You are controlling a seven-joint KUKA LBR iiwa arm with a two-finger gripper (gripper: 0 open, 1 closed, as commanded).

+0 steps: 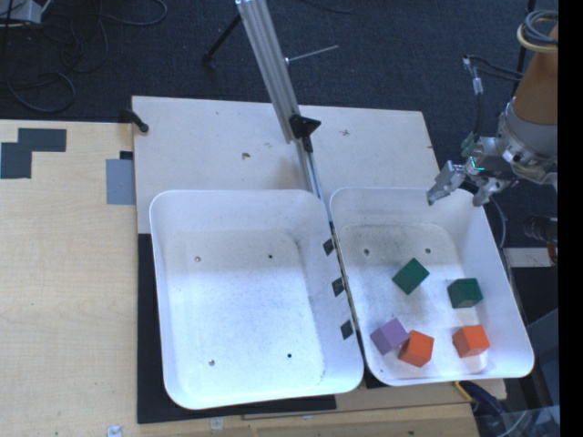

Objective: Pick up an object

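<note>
On the surface, note the right bin: the nearest green cube lies down-left of the spread, empty claw.

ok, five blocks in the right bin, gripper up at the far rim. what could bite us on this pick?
1. The purple block and one orange block touch; a finger may land on both.
2. The other orange block sits near the right bin's wall, leaving little finger room.
3. The gripper hovers by the rim and could clip it descending.

The arm shows an orange band above a grey wrist. Its gripper is pale grey metal with what looks like a small green light. A thin cable loops beside it.
</note>
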